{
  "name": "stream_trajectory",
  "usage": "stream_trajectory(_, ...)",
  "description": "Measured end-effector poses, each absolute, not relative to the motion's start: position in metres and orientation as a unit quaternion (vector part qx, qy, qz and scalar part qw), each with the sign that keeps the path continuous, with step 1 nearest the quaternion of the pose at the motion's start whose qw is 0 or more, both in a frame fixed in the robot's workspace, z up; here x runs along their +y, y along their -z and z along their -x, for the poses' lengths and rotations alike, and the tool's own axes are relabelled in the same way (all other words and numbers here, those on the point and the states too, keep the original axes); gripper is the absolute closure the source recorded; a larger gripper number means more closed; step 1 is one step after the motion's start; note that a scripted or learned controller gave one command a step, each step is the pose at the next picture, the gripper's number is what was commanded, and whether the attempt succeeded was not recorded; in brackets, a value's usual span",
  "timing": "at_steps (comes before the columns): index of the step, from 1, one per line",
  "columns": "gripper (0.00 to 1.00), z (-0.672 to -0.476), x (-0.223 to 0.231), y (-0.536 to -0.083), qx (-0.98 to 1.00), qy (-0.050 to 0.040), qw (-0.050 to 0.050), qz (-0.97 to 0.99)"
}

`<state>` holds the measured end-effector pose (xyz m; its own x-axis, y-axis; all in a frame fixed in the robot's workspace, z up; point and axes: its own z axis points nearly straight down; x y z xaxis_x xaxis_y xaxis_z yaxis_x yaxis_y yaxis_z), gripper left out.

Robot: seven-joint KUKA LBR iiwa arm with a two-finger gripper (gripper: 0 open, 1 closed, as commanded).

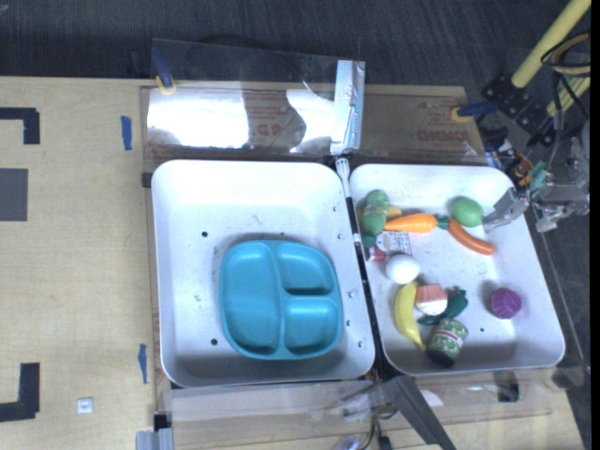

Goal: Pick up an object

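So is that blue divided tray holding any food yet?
Empty. The blue divided plastic tray in the left white bin shows bare compartments; the toy foods lie in the right white bin.

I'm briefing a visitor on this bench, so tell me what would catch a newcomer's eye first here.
The big blue divided tray stands out first, lying alone in the left bin. Next comes the bright clutter of toy food in the right bin: a yellow banana, a white egg, an orange carrot and a purple ball-like piece. The hand sits at that bin's upper right edge.
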<state>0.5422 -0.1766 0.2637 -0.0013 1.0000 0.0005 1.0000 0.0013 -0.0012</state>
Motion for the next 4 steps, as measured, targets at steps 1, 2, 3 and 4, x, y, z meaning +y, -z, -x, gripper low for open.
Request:
stream_trajectory(1, 0.0, -0.578, -0.216, -0.172, -0.694, -0.0021, 0.004, 0.72)
stream_trajectory(2, 0.0, -0.609, -0.217, -0.142, -0.69, 0.0036, -0.007, 0.724)
stream_trajectory(3, 0.0, -0.609, -0.213, -0.132, -0.69, 0.0053, -0.006, 0.724)
stream_trajectory(4, 0.0, -0.615, -0.194, -0.086, -0.69, 0.0009, -0.001, 0.724)
